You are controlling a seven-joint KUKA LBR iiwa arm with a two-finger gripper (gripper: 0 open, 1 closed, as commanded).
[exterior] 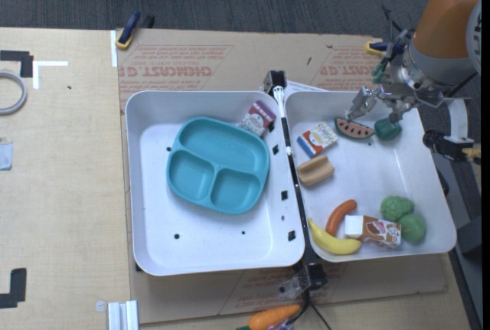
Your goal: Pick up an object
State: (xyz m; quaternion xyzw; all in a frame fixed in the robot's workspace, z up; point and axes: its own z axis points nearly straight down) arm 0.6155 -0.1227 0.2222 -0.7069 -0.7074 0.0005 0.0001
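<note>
Since the arm reaches in from the right, the lines run left to right toward it.

Left bin (145, 191): a teal divided plate (218, 165) lies in it, with a small wrapped packet (257, 117) at the plate's 1 o'clock, against the far wall.

Right bin (429, 191): a small carton (317, 139) and a hot-dog bun (315, 171) lie toward 10 o'clock; a banana (334, 240), sausage (340, 216) and juice box (380, 231) crowd 6 o'clock; green lumps (403, 217) sit at 5 o'clock.

Likely target: judging by nearness, the watermelon slice (354, 128) at the bin's 12 o'clock, just below the gripper (374, 100).

Risk: the slice is thin and lies flat, so the tips may skid off it or pinch air. A dark green piece (387, 130) at its 3 o'clock could be nudged or grabbed instead. The bin's far wall is close and could catch a finger.

Fingers: thin metal parts show near the slice, but how far apart they stand I cannot tell; nothing is visibly between them.
</note>
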